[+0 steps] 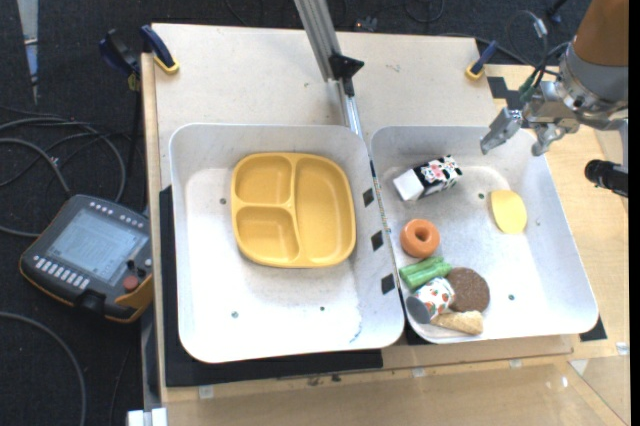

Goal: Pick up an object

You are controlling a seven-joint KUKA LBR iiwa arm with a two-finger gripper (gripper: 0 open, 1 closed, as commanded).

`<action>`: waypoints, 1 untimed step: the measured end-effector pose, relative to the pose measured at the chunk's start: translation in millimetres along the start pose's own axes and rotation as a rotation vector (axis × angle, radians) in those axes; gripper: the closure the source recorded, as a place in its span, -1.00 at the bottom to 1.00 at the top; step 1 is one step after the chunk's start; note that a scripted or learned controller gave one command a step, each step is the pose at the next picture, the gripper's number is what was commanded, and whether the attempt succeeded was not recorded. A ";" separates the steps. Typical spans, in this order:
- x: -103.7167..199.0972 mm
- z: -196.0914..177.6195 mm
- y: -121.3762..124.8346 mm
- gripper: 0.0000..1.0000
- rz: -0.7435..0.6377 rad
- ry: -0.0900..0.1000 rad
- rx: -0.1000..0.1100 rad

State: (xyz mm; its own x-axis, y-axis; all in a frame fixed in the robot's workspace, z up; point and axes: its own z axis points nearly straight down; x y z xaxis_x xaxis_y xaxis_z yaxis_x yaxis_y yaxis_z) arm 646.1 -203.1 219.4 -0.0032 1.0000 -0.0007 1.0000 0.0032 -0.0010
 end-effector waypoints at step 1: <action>-0.1 0.0 0.0 -1.00 0.000 -0.001 0.000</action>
State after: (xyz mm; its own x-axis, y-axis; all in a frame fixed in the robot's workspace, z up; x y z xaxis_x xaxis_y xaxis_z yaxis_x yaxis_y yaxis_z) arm 646.1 -203.2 219.5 -0.0031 1.0000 -0.0015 1.0000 0.0031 -0.0013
